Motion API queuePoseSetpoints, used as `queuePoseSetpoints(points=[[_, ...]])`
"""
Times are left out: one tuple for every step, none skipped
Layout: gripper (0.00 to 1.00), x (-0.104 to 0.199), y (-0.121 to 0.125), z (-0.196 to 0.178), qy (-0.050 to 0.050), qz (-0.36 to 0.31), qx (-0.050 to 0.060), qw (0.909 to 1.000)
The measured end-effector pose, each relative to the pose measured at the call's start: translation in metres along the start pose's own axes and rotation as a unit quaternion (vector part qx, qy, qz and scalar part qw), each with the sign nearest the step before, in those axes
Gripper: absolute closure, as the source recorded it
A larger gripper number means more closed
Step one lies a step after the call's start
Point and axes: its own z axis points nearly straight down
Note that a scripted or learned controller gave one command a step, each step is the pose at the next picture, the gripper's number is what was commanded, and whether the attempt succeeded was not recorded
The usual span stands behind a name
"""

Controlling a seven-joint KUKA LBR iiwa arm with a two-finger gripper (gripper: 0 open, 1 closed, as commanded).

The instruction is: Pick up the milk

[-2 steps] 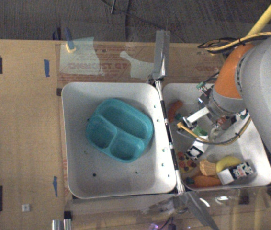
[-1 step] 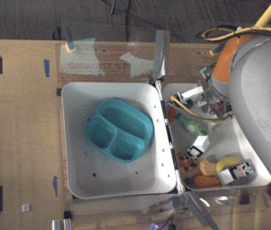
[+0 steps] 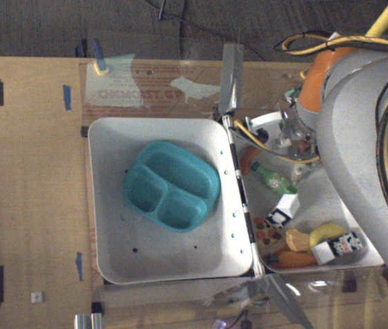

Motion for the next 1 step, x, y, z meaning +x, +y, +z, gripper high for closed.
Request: queuePoseSetpoints(points=[[0.00, 0.0094, -0.0061, -0.1146, -0.002, 0.000, 0.002, 1.0000]])
